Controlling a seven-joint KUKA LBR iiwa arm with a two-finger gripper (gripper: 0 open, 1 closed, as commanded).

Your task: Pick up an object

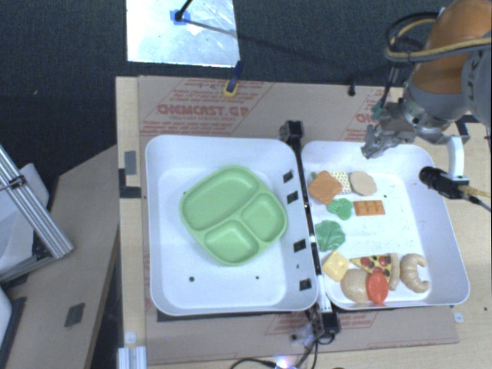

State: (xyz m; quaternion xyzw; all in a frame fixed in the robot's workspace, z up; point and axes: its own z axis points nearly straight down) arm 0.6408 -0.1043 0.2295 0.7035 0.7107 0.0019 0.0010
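Evidently the approach step is in hand: the gripper [379,141] is poised over the right bin's [440,229] far rim, at about twelve o'clock from the toy food, nothing held. Whether it is open cannot be told. The nearest candidates, a tan biscuit [362,183] and an orange patty [324,187], lie below it; a descent toward six o'clock is called for.

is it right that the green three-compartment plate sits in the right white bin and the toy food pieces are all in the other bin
Not quite. The camera view shows the green three-compartment plastic plate in the left shallow white bin, not the right one. The toy food pieces, such as the tan croissant and the pizza slice, all lie in the right white bin.
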